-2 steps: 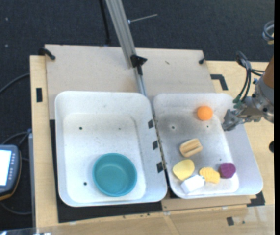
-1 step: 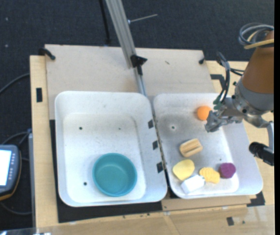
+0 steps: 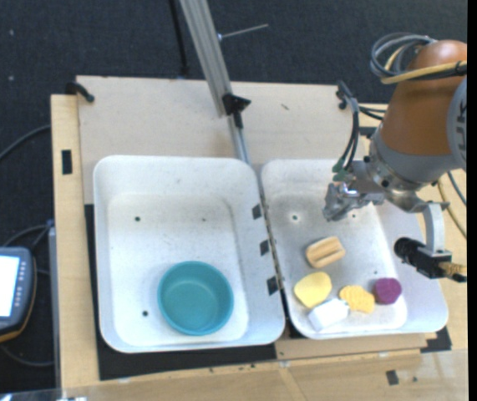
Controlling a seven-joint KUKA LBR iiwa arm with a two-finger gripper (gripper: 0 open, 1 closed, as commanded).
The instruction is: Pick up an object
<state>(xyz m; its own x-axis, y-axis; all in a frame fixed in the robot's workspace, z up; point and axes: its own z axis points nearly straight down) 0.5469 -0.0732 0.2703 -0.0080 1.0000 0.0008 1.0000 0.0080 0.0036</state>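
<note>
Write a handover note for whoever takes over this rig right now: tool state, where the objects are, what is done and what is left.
Tool: hangs over the upper part of the right bin, nothing seen between its fingers.
Right bin holds the tan bread-like piece, yellow round piece, white block, small yellow piece and purple piece, all clustered toward the near end.
Left bin holds the teal bowl.
Done: nothing picked up yet.
Left: descend on one object, probably the tan piece nearest the tool, grasp and lift.
</note>
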